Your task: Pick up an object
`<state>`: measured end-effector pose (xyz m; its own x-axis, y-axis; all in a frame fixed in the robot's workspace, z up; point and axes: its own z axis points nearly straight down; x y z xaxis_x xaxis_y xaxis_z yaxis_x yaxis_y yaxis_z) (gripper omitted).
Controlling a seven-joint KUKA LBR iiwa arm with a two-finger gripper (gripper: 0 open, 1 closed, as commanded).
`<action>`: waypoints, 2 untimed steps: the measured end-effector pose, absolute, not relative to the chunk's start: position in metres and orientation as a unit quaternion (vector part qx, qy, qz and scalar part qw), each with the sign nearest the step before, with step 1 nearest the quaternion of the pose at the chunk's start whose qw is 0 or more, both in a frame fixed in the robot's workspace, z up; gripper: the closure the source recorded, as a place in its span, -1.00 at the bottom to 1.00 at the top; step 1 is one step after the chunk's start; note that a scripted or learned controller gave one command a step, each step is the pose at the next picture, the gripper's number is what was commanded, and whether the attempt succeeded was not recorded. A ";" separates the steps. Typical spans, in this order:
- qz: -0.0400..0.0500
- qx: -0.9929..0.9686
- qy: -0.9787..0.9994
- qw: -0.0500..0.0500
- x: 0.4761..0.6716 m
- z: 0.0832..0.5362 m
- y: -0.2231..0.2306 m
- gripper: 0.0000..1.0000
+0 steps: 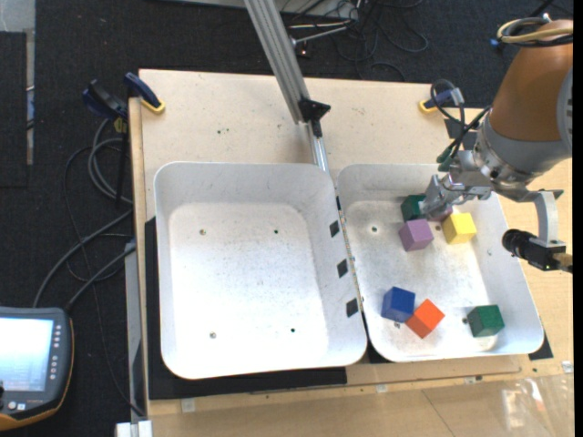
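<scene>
Over the right bin (pixel 510 271), the gripper (pixel 438 200) hangs low at the far end, just above a dark green cube (pixel 411 208) that it partly hides. Whether it is wide, narrow or holding anything cannot be told from this angle. A purple cube (pixel 416 234) and a yellow cube (pixel 458 227) sit just beside that spot, close together. Nearer the front lie a blue cube (pixel 398 303) touching an orange cube (pixel 425 318), and another green cube (pixel 485 320) apart from them. The left bin (pixel 173 244) stands alongside. To grasp well, the arm should probably centre on one cube and descend straight, avoiding the crowded neighbours.
</scene>
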<state>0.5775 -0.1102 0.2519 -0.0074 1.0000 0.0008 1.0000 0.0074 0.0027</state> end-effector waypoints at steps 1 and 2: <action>0.000 0.704 0.710 -0.001 0.589 0.240 -0.058 1.00; 0.000 0.704 0.710 0.000 0.603 0.229 -0.010 1.00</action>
